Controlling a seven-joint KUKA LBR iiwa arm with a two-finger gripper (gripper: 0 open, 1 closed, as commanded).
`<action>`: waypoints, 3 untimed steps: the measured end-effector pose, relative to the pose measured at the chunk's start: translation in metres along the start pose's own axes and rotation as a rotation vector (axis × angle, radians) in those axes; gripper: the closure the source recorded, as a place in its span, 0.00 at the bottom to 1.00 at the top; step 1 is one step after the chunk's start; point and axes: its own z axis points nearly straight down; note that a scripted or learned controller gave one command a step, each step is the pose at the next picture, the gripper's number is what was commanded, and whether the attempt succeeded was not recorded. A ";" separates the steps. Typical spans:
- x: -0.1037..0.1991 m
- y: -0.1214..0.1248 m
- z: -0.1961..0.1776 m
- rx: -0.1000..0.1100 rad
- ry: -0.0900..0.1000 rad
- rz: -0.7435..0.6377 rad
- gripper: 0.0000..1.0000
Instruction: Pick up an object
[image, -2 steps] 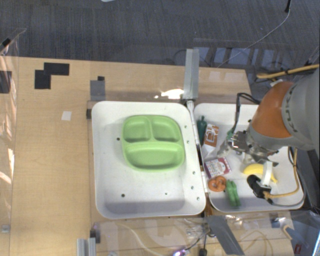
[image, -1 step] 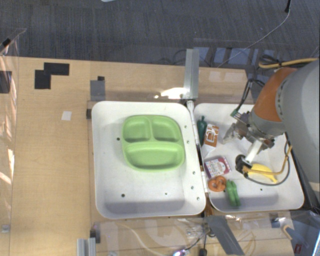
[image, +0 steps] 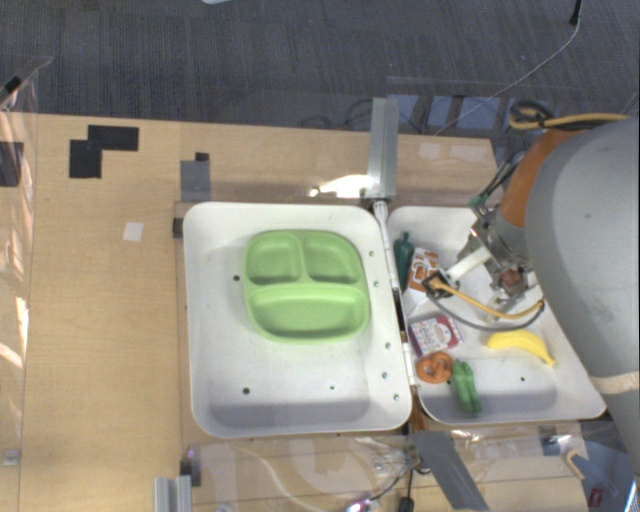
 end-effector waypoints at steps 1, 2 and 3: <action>0.027 -0.003 0.001 -0.002 -0.002 0.264 0.00; -0.043 -0.027 -0.002 -0.004 0.004 0.039 0.00; -0.039 -0.026 -0.012 -0.006 0.011 0.036 1.00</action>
